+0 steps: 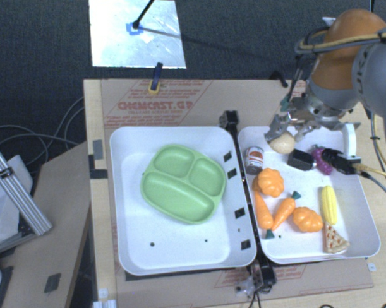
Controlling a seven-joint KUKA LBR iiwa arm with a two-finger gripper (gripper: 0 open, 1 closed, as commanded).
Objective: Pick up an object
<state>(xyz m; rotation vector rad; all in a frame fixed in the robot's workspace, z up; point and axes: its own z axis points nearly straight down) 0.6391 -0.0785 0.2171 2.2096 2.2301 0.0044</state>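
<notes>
The end effector [286, 129] hangs over the far-left corner of the right bin [363, 236], its metal fingers pointing down and toward the divider between the two bins. A pale, rounded object [282, 142], cream-coloured and roughly egg-shaped, sits directly at the fingertips, touching or very nearly touching them. The fingers seem to straddle its upper part, but whether they actually clamp it or merely rest above it cannot be told from this angle, so the opening of the end effector stays undecided.

The relation that matters: the pale object lies straight under the end effector, slightly toward the near side, with no clear long axis, so approach direction matters little. If the grip is not yet made, a short descent would likely bring the fingers around it.

Neighbours crowd it. A small can [254, 159] stands just beside it toward the divider, a black block [300, 160] lies just on its other side, and an orange pumpkin-like toy [270, 181] sits near, toward the front edge. A closing finger could nudge the can or the block.

The left bin [133, 247] holds a green divided plate [183, 183], well apart from the action.
</notes>
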